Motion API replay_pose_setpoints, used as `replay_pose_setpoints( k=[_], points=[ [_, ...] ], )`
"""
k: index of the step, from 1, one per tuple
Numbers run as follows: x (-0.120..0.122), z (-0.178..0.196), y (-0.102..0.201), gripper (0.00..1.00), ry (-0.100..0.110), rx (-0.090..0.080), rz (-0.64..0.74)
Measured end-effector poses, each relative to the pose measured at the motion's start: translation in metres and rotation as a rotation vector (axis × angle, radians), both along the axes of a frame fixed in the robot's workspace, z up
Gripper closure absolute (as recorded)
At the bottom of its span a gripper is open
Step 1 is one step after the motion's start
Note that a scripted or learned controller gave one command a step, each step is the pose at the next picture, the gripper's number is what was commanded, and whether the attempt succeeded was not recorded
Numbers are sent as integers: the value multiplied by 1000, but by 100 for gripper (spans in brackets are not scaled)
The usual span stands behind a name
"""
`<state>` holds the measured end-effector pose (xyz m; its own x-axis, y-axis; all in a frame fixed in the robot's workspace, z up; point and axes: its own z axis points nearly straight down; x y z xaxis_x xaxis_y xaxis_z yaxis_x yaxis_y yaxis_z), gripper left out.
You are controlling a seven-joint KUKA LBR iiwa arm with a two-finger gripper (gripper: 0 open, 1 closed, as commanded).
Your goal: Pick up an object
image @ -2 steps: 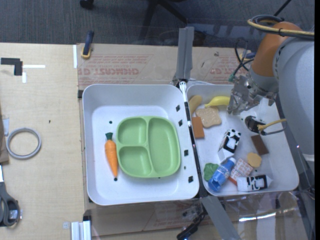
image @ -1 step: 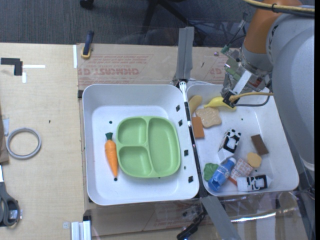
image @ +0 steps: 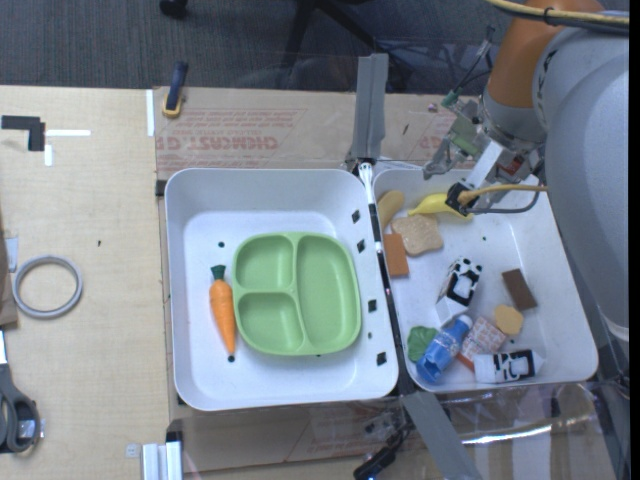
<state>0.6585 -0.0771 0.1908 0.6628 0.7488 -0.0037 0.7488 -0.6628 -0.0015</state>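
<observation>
Banana [image: 430, 206]: we see it near the right bin's [image: 545, 268] back-left corner, its long axis lying across the bin, one end toward the left wall.
Right bin: also bread [image: 417, 235], a cow toy [image: 461, 281], a brown block [image: 518, 288] and a blue bottle [image: 443, 349].
Left bin [image: 200, 228]: a green plate [image: 298, 293] mid-bin; a carrot [image: 223, 308] beside it, tip toward the front.
Claw [image: 447, 163]: over the right bin's back edge, just behind the banana; we cannot tell its state.
</observation>
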Motion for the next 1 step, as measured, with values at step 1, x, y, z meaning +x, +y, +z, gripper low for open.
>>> replay_pose_setpoints(
  k=[1],
  points=[
    [-35, -98, -37, 0, -3, 1, -32]
  ],
)
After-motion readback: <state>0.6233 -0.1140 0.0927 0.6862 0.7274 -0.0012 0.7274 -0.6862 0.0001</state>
